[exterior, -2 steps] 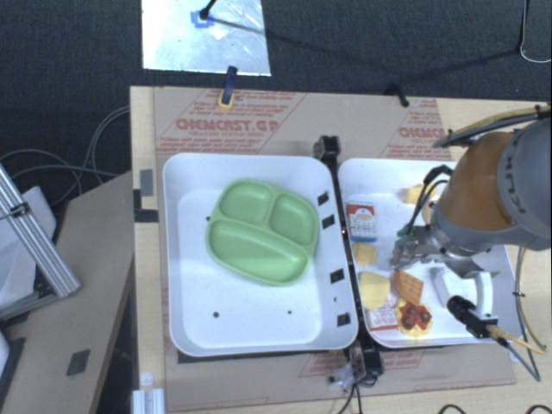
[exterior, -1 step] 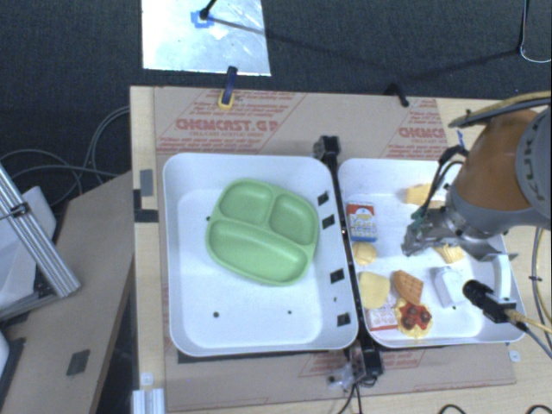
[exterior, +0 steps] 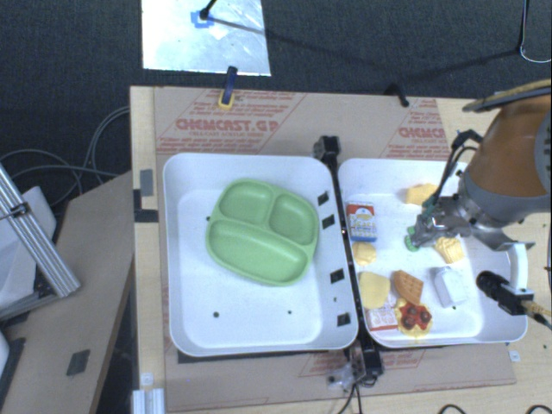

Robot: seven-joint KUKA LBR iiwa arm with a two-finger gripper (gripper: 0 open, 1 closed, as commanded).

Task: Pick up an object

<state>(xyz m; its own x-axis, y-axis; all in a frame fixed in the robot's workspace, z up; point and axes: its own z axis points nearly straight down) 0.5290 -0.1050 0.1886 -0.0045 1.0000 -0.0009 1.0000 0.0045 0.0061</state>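
Nearest the lower edge, the right-hand shallow white bin [exterior: 496, 330] holds a heap of toy food: a small red berry-like piece [exterior: 417, 316] on a flat packet with red print [exterior: 385, 318], its label too small to read, then a brown waffle-patterned piece [exterior: 407, 285], a pale yellow rounded piece [exterior: 373, 288] and a grey-white block [exterior: 446, 285] at about five o'clock from the gripper. Farther up lie a small yellow lump [exterior: 366, 254], a red-and-white carton [exterior: 360, 221] and a yellow crinkled piece [exterior: 449, 249], partly covered by the arm's wrist. The two-finger gripper [exterior: 419, 235] hangs low over the bin's middle with something green at its tip, blurred, so whether the claw is apart or closed cannot be told. A yellow wedge [exterior: 420, 195] lies at twelve o'clock from it. The grey arm with its orange band [exterior: 511, 164] is cut off at the right. At nine o'clock, the left-hand white bin [exterior: 185, 257] carries a green three-compartment plastic tray [exterior: 262, 231]. Beyond the bins lies printed brown cardboard [exterior: 259, 119], then a shiny square sheet [exterior: 205, 24].
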